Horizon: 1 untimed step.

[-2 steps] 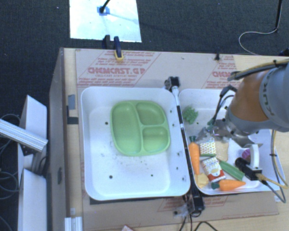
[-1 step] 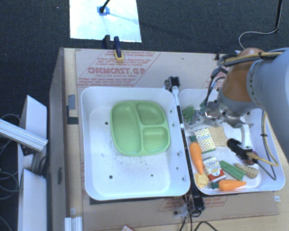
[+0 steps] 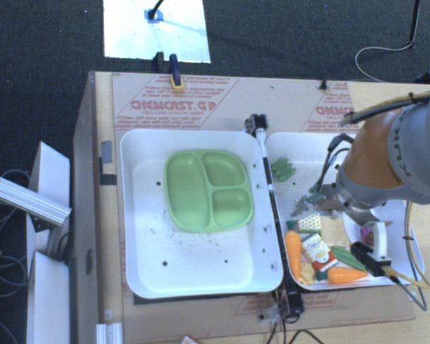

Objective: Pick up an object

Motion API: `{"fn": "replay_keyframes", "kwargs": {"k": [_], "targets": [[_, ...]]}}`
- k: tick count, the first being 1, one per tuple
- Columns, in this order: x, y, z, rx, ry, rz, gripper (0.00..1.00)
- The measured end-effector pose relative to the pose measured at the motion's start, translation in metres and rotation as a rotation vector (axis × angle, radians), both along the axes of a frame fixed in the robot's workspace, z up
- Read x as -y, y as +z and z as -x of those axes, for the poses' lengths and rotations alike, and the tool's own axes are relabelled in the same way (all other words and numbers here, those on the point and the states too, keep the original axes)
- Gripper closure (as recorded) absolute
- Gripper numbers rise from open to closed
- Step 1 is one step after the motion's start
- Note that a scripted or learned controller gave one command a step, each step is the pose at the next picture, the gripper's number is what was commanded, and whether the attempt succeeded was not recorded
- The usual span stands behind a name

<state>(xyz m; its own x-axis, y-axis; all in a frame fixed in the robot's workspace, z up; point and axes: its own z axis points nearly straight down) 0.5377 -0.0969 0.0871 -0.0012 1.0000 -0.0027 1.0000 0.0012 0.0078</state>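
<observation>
Grey arm (image 3: 387, 156) over the right bin (image 3: 301, 145), gripper (image 3: 312, 205) near its middle, jaw state unclear, carrot (image 3: 293, 248) at the front-left corner

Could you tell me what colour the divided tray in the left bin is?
Light green tray, camera view.

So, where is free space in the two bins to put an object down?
Free: the left bin floor in front of the green plate, and left of it. Crowded: the right bin near corner, with carrot and packet under the arm.
</observation>
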Motion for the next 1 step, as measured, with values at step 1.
{"fn": "replay_keyframes", "kwargs": {"k": [1], "targets": [[0.0013,0.0107,-0.0012,0.005,-0.001,0.003,1.00]]}}
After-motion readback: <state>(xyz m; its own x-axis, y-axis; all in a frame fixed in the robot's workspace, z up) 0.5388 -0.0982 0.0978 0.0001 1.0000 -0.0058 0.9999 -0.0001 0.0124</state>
